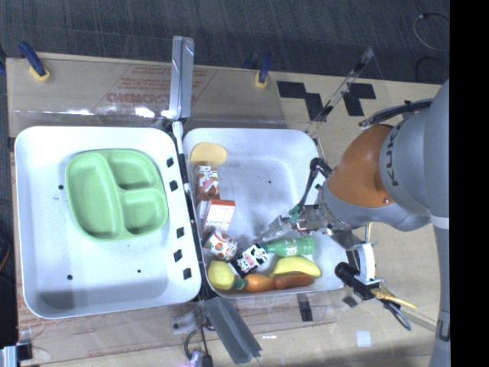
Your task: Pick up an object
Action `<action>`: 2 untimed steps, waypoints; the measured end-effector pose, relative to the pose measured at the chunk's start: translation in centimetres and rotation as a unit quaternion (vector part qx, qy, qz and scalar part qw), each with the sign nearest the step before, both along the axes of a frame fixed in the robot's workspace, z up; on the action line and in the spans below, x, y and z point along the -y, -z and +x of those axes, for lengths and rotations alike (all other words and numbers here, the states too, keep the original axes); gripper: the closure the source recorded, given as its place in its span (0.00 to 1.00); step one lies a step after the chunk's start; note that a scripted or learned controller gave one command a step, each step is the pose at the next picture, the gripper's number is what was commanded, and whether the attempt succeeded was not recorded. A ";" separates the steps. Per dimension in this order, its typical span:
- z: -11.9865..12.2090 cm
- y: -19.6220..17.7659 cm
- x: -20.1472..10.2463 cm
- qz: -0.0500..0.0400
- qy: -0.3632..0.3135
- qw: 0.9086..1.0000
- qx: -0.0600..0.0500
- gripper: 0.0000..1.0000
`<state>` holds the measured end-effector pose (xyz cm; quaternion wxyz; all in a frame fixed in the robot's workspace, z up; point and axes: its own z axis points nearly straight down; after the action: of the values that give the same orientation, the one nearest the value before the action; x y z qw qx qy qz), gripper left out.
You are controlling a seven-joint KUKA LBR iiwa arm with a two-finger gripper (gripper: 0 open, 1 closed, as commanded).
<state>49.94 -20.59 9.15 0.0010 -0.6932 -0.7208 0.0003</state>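
The right bin holds toy food crowded along its left wall and front edge. A green bottle lies near the front right, with a yellow banana just in front of it. My gripper is low in the bin, directly above the green bottle's far side and very close to it. I see nothing lifted off the bin floor. A black-and-white toy, a yellow lemon and an orange carrot lie at the front left.
A red-and-white box, a brown carton and a yellow round piece line the right bin's left wall. The left bin holds a green divided tray. The arm's orange band hangs over the right bin's right wall.
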 end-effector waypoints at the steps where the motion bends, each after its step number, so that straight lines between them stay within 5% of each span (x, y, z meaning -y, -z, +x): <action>1: 0.1 -1.0 0.0 0.000 -0.003 1.000 0.000 1.00; 2: 0.1 -1.0 0.0 -0.001 -0.003 1.000 0.000 0.00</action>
<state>50.00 -20.60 10.17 0.0005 -0.6913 -0.7226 0.0007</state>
